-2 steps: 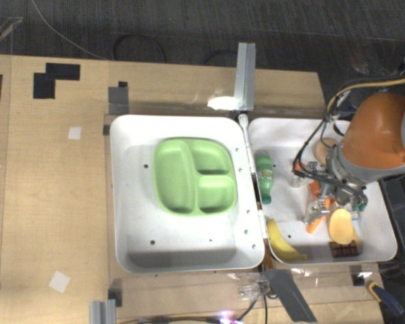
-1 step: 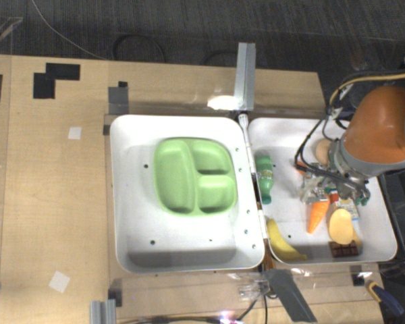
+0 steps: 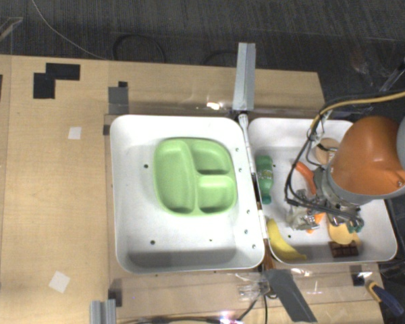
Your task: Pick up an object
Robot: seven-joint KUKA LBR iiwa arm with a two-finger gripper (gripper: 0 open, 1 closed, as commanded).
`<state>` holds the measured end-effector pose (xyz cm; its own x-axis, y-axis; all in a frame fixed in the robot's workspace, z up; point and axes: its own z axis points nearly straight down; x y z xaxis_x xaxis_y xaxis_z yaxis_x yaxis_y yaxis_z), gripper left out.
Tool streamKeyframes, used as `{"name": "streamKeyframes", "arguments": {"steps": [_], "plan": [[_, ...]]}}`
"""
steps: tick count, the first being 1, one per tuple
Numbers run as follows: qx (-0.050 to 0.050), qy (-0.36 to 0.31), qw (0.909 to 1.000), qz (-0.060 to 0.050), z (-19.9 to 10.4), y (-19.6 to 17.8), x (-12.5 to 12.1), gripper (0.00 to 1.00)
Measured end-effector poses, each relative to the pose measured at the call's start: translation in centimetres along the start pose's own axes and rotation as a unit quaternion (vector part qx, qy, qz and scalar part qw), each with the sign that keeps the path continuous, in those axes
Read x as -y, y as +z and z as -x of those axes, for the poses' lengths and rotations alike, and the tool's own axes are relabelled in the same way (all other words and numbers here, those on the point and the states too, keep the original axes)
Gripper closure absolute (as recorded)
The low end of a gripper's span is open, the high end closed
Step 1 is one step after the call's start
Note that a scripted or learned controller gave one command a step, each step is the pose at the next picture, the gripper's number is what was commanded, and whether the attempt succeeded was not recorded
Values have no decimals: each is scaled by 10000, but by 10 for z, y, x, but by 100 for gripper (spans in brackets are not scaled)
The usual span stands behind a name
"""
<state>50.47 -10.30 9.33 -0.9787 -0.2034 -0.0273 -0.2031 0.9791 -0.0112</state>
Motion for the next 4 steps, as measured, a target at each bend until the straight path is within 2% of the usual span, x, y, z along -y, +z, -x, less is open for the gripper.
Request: {"name": "streamKeyframes", "arguments": {"steps": [1,2,3,4], "plan": [[-49,1182,9930,17,48,-138,33,100],[-87,1181,9930,29,46,-135,32,0],[-132,1241,9922,48,72,-61,29,0],[-62,1419,9899,22,51,5,50,0]]}}
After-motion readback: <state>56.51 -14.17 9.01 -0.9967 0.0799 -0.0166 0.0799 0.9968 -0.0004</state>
